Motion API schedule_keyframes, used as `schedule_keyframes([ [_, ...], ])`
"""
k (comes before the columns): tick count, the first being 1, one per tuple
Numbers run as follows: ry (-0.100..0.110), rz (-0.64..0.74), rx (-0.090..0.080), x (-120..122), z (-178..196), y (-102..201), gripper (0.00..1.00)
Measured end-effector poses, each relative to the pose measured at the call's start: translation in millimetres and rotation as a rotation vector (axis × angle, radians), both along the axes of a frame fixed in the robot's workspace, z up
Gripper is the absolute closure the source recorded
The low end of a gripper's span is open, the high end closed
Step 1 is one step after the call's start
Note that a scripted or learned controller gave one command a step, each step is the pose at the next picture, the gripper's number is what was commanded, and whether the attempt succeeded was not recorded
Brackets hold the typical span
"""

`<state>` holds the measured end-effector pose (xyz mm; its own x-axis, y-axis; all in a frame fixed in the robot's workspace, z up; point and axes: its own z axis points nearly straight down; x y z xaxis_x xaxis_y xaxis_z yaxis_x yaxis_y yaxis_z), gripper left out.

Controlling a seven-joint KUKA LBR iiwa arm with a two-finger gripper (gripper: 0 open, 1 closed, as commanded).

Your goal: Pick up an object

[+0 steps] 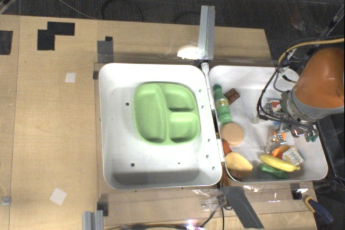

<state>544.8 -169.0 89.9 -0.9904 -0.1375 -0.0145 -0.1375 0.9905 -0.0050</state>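
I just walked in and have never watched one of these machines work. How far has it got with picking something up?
Nothing looks picked up yet. The arm hangs low over the right bin, above a small cluster of bits near the banana. Its gripper is hidden beneath the wrist, so a grasp cannot be confirmed. The green bottle, the round tan thing and the banana lie in the bin. The green divided plate sits in the left bin. Grasping and lifting are left.

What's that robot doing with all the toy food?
The robot arm reaches in from the right and hangs over the right bin, where toy food is piled up: a green bottle, a banana, a yellow fruit and a round tan piece. It is meant to pick something up, but nothing can be seen in its grip. The left bin holds a green divided plate.
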Motion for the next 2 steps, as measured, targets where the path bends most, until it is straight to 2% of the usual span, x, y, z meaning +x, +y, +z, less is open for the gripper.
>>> schedule_keyframes([
  [1, -0.013, -0.025, -0.002, -37, 1, -9, 0.00],
  [2, -0.015, 0.057, -0.006, -41, 2, 15, 0.00],
])
